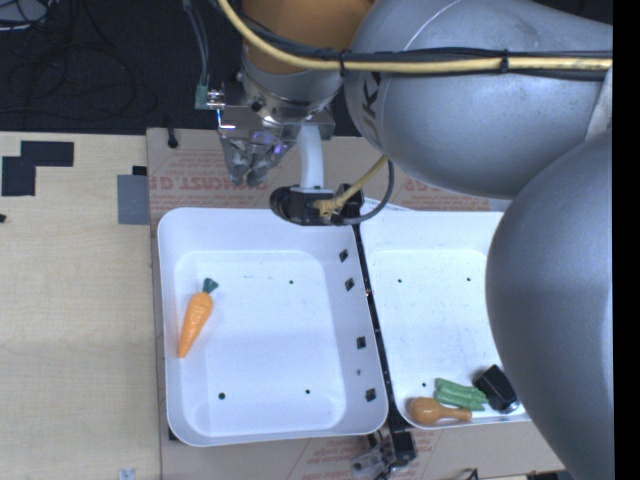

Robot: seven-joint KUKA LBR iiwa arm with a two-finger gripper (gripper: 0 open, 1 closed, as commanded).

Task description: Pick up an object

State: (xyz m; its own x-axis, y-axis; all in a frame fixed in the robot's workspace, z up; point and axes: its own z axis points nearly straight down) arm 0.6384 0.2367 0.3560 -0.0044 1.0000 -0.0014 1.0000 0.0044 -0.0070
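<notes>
Carrot [195, 317], orange with a green top, lies alone near the left wall of the left bin [262, 430], tilted a bit. The gripper [250, 164] hangs above the desk [70, 298] past the far edge of that bin, well apart from the carrot, and I cannot tell how it stands. In the right bin [430, 268], a green pod [460, 394], a tan pear-shaped toy [437, 411] and a black block [496, 388] sit close together at the near edge.

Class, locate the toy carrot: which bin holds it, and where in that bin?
The carrot lies in the left bin, close to its left wall, leafy end pointing toward the far side.
</notes>
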